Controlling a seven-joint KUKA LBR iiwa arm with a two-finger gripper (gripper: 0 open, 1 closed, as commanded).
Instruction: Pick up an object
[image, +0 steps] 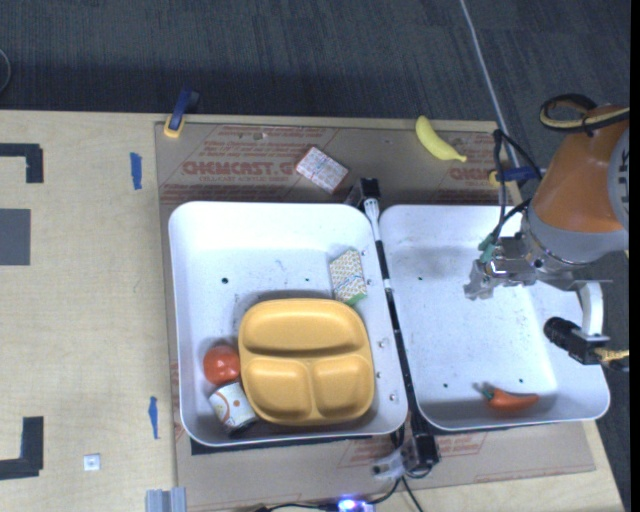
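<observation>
From the overhead camera: my gripper (487, 275) hangs over the right bin (440, 330), in its upper right part, with my orange-banded arm (580, 190) trailing off behind it toward the right edge. How far my jaws stand apart I cannot tell from up here; they're small and blurred against the white floor, and I see nothing caught between them. Below me, well apart, near the bin's lower rim, lies a carrot (511, 399), orange with a green tip. Across the divider to my left sits the left bin (200, 290), crowded: a yellow compartment tray (305, 358) fills its lower middle, a red tomato (220, 363) and a small white-and-orange can (230, 405) tucked at the tray's far side from me. A patterned packet (347, 275) rests just above the tray. Beyond the bins, up on the cardboard, a banana (438, 141) lies above and left of me, and a small patterned box (320, 169) farther left.
</observation>
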